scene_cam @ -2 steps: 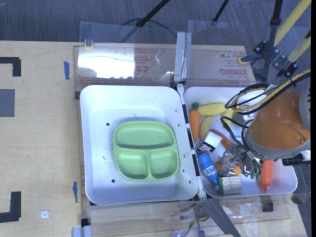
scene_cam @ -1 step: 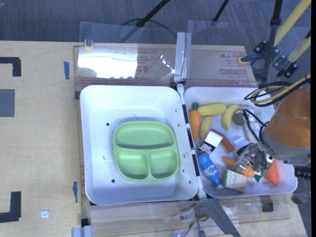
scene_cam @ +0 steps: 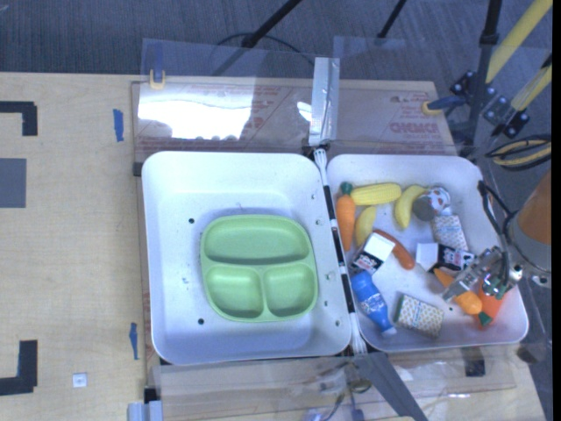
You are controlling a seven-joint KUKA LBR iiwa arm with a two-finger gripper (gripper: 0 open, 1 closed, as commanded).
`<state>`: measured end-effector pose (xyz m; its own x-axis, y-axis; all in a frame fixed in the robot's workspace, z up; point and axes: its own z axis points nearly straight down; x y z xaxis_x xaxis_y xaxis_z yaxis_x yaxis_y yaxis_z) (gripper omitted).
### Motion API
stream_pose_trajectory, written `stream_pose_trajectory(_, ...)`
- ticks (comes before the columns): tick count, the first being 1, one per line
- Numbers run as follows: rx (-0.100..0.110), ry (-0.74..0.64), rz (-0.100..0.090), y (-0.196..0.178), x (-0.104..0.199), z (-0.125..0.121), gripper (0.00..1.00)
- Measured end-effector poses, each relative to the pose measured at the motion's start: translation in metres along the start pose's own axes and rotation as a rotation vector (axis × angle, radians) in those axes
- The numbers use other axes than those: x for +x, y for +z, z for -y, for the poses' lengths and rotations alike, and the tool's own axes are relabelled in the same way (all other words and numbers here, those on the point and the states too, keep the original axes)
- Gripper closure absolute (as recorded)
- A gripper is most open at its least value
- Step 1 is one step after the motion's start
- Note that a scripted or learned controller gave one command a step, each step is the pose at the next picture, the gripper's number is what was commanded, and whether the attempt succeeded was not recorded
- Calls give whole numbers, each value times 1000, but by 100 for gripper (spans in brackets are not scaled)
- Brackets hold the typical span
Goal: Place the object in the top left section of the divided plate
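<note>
Bench bins (scene_cam: 166, 235) — plate (scene_cam: 259, 266) centred, pincer (scene_cam: 480, 281) at right rim.

Plate (scene_cam: 257, 266) clear, right bin (scene_cam: 504, 327) cluttered

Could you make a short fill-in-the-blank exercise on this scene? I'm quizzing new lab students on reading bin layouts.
1. The green plate lies in the ____ bin.
2. The plate has ____ sections.
3. The gripper is over the ____ bin.
4. The bottle has a ____ body.

Missing words: left; three; right; blue
</note>
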<state>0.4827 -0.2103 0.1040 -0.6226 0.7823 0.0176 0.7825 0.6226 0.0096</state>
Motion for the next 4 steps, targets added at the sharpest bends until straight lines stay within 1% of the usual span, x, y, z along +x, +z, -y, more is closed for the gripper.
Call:
stream_pose_trajectory(1,7,188,13,13,-6,8,100)
stream_pose_trajectory(2,4,266,22,18,32,-23,100)
stream_pose_trajectory(3,2,262,23,19,31,-90,100)
stream_pose_trajectory(4,7,255,19,-77,121,-152,100)
